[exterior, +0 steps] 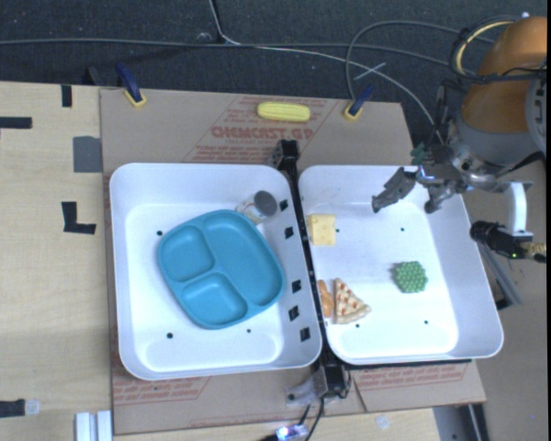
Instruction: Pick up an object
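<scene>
With the pizza slice [348, 301] at the right bin's [445, 338] front-left, lower the open, empty jaws [410, 191] from the rear edge squarely over one object.

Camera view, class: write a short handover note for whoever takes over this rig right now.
Gripper: open, holding nothing, above the right bin's upper right.
Right bin: green ball, yellow block by the divider, pizza slice lower left.
Left bin: blue tray, small cup above it.
Yellow banana lies outside, on the cardboard.
Done: nothing picked.
Left: grasp and lift one object; the green ball looks the most clear.
</scene>
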Controlling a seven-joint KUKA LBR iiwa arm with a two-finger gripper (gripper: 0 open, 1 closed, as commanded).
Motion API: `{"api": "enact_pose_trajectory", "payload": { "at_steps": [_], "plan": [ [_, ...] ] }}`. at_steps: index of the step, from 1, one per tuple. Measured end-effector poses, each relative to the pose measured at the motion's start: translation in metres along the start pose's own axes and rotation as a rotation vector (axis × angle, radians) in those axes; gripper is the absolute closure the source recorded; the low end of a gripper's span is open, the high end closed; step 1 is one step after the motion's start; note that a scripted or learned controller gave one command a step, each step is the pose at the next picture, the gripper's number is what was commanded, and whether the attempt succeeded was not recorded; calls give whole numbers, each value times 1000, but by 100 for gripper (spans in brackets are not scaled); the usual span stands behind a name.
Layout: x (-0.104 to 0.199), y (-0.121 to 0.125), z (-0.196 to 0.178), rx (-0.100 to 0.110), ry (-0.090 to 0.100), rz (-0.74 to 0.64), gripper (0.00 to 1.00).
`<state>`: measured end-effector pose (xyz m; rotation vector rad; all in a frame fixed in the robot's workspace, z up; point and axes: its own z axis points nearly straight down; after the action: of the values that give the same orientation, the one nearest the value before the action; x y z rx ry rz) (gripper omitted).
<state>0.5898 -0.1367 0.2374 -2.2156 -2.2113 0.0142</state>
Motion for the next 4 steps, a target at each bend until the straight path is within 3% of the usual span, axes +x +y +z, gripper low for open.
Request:
{"api": "enact_pose_trajectory", "payload": {
  "at_steps": [1,3,4],
  "plan": [
    [0,2,-8,-13,-2,-3,0],
    [-13,-11,107,-7,-2,-2,0],
    [-13,-11,155,-14,-4,-3,0]
  ]
}}
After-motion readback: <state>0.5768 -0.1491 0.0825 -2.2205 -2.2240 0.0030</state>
